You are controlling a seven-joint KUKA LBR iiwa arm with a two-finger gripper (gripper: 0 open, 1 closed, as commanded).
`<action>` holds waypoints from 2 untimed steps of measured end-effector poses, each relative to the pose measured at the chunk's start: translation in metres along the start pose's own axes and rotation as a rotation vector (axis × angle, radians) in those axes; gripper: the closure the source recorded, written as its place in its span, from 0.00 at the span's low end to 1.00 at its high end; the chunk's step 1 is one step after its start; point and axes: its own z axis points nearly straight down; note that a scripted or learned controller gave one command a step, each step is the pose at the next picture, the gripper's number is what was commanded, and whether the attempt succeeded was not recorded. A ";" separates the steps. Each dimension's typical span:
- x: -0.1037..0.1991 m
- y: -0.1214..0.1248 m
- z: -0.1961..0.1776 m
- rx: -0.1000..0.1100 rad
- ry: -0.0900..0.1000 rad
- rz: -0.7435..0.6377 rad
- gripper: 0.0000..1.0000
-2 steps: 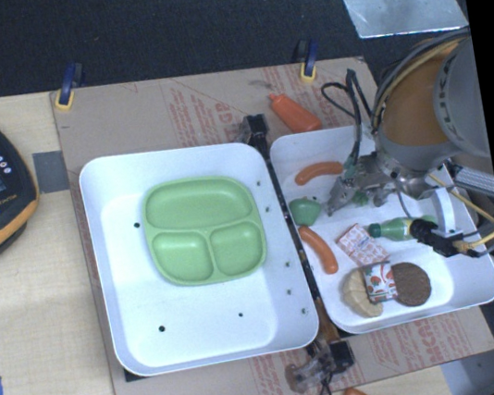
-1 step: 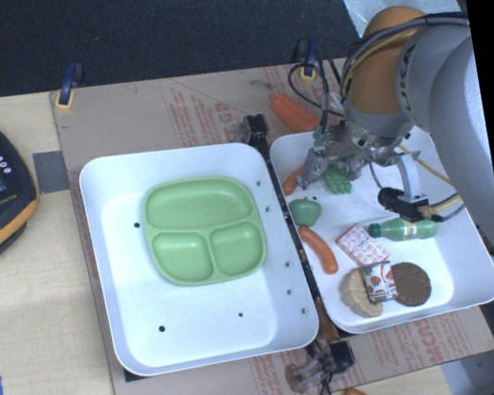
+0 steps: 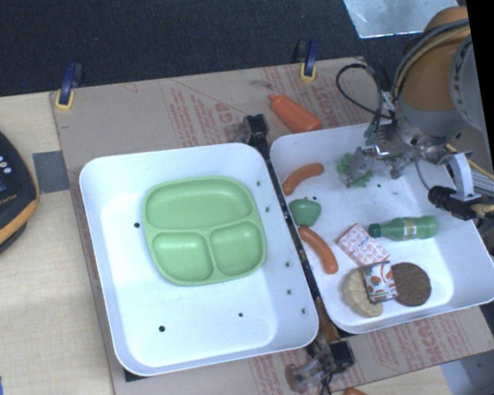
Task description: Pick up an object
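Camera view is showing my hand (image 3: 374, 158) hovering low over the far end of the right bin (image 3: 472, 281), right beside a small dark green leafy toy (image 3: 352, 168); I cannot tell how my hand is set, since the metal parts are blurring together there. The right bin is shallow, white and smooth, and it is holding a glossy orange sausage (image 3: 302, 175) near my hand, a rounded green piece (image 3: 305, 211), a second orange sausage (image 3: 319, 249), a small red-and-white printed packet (image 3: 361, 244), a green plastic bottle (image 3: 405, 229) lying on its side, a pale round biscuit (image 3: 360, 295), a little can (image 3: 380, 283) and a dark brown disc (image 3: 411, 283). The left bin (image 3: 140, 341) is holding a light green divided plate (image 3: 204, 229) with three compartments. An orange carrot-shaped toy (image 3: 294, 113) is lying on the brown cardboard surface (image 3: 167, 111) beyond the bins.
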 end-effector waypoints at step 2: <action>0.081 -0.107 0.001 0.004 0.001 -0.004 0.00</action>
